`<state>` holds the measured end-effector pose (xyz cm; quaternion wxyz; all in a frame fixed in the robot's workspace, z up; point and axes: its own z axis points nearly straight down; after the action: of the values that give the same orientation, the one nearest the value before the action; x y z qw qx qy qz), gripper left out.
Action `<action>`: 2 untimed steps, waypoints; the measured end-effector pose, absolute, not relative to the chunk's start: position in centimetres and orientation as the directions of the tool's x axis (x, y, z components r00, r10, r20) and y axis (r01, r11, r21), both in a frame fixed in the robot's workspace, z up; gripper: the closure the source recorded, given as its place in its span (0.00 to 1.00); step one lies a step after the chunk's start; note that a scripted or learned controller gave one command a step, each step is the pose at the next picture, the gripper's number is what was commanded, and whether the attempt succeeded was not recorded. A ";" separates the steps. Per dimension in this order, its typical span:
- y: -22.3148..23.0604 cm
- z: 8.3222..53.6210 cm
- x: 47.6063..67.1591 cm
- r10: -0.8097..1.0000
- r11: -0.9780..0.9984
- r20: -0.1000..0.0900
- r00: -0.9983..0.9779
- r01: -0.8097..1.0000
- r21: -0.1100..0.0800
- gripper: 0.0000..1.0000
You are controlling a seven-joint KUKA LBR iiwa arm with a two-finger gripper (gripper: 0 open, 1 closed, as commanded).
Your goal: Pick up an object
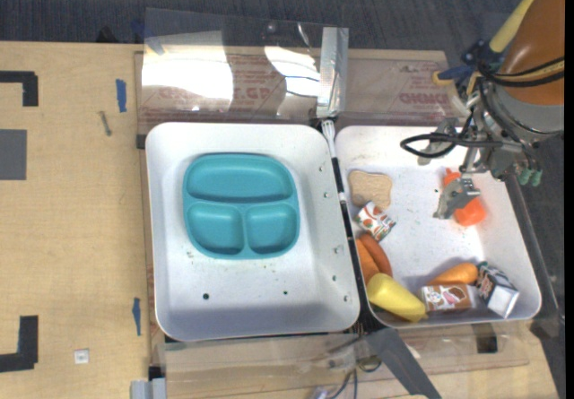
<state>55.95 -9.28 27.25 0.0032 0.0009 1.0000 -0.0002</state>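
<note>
A: Gripper (456, 200) status?
B: Over the right bin (525, 249), at one small orange object (470, 212); finger spacing cannot be determined.
A: Left bin (161, 209) contents?
B: One teal tray (240, 204).

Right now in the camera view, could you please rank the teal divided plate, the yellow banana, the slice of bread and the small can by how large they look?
1. Teal divided plate, by far the largest.
2. Yellow banana.
3. Slice of bread, close to the banana, so that order is unsure.
4. Small can, smallest.
</note>
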 end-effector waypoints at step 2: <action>-9.1 9.0 56.7 -0.026 1.000 -0.011 -1.000 -0.026 -0.001 0.00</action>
<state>56.65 -9.11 8.95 0.0057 -0.0128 0.9999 -0.0005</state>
